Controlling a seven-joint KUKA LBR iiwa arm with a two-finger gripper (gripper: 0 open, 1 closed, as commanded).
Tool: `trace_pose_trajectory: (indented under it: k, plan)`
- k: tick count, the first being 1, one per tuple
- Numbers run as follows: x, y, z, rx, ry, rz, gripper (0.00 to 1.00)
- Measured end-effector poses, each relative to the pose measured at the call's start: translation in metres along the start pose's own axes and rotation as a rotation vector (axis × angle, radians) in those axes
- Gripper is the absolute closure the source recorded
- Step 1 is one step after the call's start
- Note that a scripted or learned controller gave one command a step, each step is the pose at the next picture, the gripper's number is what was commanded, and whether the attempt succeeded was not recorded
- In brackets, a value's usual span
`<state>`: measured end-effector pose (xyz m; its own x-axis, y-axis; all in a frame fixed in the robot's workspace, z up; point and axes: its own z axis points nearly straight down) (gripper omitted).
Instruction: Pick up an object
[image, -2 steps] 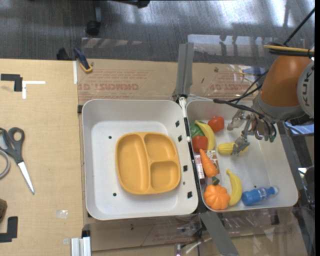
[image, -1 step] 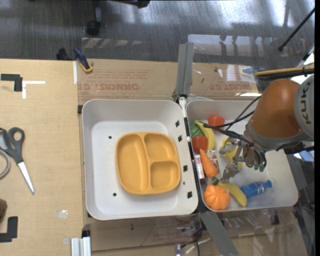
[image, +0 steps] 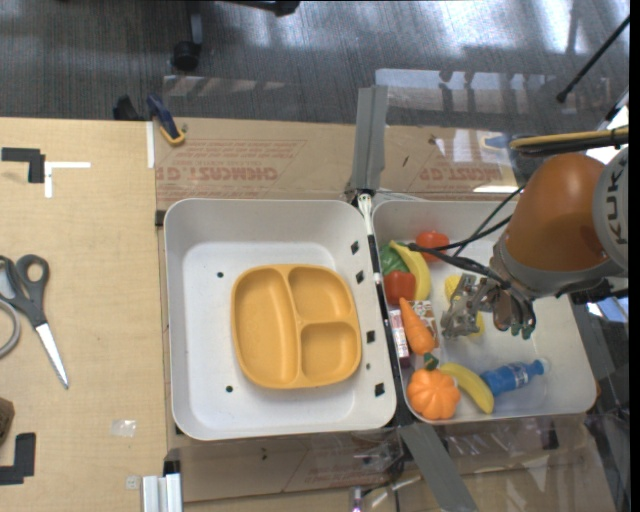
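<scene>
White bins on a plywood bench, with the arm (image: 560, 225) reaching over the right bin (image: 570, 400) to select an object.

The left bin (image: 190, 330) is carrying only a yellow divided plate (image: 297, 326) near its centre, probably serving as the receiving side. The right bin is holding the pickable items, crowded along its left wall: a yellow banana (image: 416, 268) and a red tomato (image: 432, 240) toward the far corner, an orange carrot (image: 415, 325) midway, and an orange pumpkin (image: 434, 394) in the near-left corner. A second banana (image: 470, 384) and a blue bottle (image: 512, 377) are lying along the near wall. The gripper (image: 466, 312) is hanging above the bin's middle; whether its fingers are apart or together cannot be told, and no object is visibly clamped. Scissors (image: 38, 312) are lying at the bench's left edge, well apart.
</scene>
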<state>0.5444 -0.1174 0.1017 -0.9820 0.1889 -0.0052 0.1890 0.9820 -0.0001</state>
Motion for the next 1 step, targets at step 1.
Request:
trace_pose_trajectory:
  k: [1]
  plan:
    - [-0.0243,-0.0565,-0.1667,0.0,0.0,-0.252,1.0]
